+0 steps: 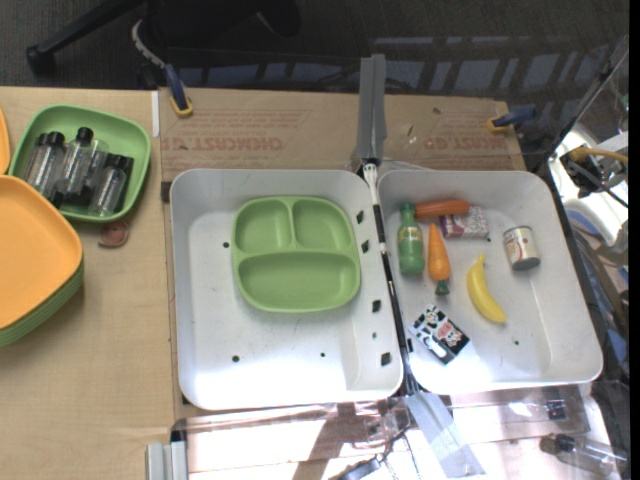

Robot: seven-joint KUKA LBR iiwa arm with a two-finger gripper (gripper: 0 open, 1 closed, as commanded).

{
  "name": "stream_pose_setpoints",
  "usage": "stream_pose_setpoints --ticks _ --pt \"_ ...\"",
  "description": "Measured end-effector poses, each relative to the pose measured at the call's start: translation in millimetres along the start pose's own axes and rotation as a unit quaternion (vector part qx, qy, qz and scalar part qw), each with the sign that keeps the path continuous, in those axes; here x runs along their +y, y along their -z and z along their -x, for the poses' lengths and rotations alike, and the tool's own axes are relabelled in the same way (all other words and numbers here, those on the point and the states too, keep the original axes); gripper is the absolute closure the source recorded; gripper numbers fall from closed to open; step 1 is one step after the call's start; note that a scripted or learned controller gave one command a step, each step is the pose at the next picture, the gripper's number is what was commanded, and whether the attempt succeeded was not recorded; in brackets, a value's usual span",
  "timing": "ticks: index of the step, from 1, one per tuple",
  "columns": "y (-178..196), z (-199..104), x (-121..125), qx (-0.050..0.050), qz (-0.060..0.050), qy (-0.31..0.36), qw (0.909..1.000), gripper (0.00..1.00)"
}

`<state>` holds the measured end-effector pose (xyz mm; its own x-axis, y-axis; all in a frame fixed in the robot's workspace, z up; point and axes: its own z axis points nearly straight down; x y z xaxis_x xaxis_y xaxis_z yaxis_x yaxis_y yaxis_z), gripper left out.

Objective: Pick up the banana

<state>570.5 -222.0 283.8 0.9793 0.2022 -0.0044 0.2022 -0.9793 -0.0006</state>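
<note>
The banana (487,291) lies untouched in the right bin (560,363), between the carrot (438,253) and the can (520,247). The end effector's state cannot be told. Judged step: approach not yet begun; next, descend across the banana's middle.

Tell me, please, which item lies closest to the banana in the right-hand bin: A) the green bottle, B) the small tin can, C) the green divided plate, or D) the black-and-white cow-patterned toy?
B: the banana lies in the right bin with the small tin can just up and to its right, nearer than the cow-patterned toy or the green bottle.
</note>
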Motion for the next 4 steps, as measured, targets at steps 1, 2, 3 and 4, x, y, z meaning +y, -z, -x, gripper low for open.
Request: stream_pose_setpoints --ticks 1,2,3,4 --pt "6.6 0.0 -0.4 -0.003 -0.001 0.002 1.0000 1.00" --pt "-43.6 -19.3 -29.1 -0.001 -0.001 0.143 0.9897 1.00" --pt "-131.0 13.7 -2.7 0.001 -0.001 0.362 0.9323 1.00" --pt "-155.3 46.0 -90.4 0.000 -0.001 0.198 0.9801 1.00"
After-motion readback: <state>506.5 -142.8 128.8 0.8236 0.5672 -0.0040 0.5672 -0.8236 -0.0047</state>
